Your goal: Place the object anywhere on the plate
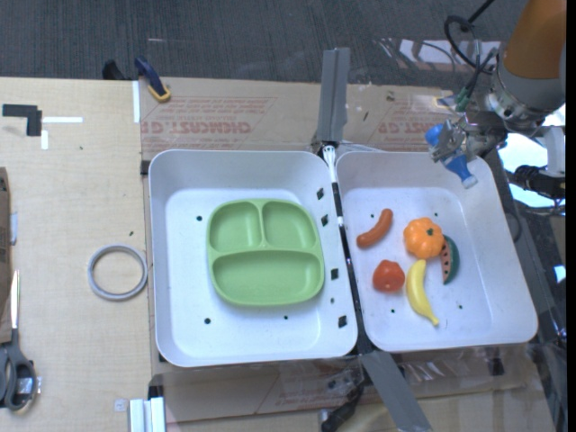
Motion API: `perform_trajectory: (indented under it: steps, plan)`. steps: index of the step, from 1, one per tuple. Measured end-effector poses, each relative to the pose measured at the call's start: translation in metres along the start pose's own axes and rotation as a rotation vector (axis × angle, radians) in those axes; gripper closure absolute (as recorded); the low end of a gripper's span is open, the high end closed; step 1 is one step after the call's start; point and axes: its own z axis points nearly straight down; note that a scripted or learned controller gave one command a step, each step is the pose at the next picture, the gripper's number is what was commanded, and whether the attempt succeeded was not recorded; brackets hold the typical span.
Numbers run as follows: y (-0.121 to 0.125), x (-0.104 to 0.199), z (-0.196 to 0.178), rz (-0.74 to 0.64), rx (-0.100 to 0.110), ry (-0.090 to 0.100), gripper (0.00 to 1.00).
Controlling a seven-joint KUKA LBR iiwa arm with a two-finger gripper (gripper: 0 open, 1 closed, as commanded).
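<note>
A: Starting at the left of the bench, what lies there?

B: A roll of tape (118, 271) on the wood, well apart from the bins. Next comes the left bin (171, 241), bearing the green plate (265, 252), three compartments, nothing on it.

A: And the right bin (504, 268)?

B: Toy food, all of it well apart from the plate: a sausage (375, 228) nearest the divider, a tomato (388, 275) below it, a pumpkin (423, 237) beside them, a banana (421, 291) under that, and a watermelon slice (449, 259) just right of the pumpkin.

A: Where is the arm?

B: The gripper (461, 151) hangs over the right bin's far edge, short of the food. Whether it is spread or pinched I cannot tell.

A: So the job stands where?

B: By my reading, at the start: no item is chosen or lifted, and the pick, carry and placing all remain.
</note>
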Motion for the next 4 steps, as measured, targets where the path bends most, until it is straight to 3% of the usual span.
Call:
perform_trajectory:
  steps: [1,2,3,4]
  plan:
    - [-0.002,0.059,0.106,0.002,0.007,0.003,1.0]
    - [0.0,0.119,0.041,0.002,-0.001,0.001,1.0]
    - [0.0,0.209,0.041,0.003,0.0,0.001,1.0]
    - [-0.057,0.254,0.083,0.005,0.003,0.0,1.0]
